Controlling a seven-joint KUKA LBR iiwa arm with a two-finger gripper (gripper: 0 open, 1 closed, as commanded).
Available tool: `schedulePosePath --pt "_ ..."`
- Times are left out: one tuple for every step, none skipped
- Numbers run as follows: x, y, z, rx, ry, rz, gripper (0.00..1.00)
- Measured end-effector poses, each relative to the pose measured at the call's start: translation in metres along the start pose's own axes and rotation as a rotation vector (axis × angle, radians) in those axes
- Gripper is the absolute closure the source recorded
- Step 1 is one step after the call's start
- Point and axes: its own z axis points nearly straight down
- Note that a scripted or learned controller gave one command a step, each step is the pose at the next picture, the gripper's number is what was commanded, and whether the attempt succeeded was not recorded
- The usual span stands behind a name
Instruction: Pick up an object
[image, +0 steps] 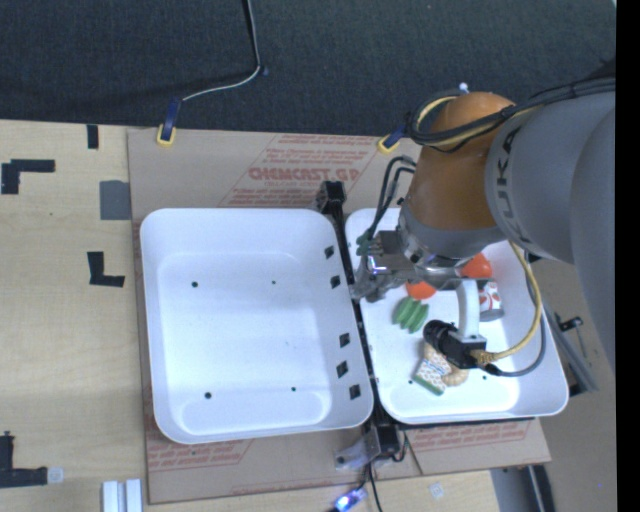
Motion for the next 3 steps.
schedulePosePath --pt "0.021 0.02 -0.078 -0.012 0.002 -0.006 1.0" --pt "0.057 -0.03 -0.142 -0.009 0.004 -0.008 1.0" --pt "0.027 -0.057 -0.074 0.006 -0.001 0.0 1.0"
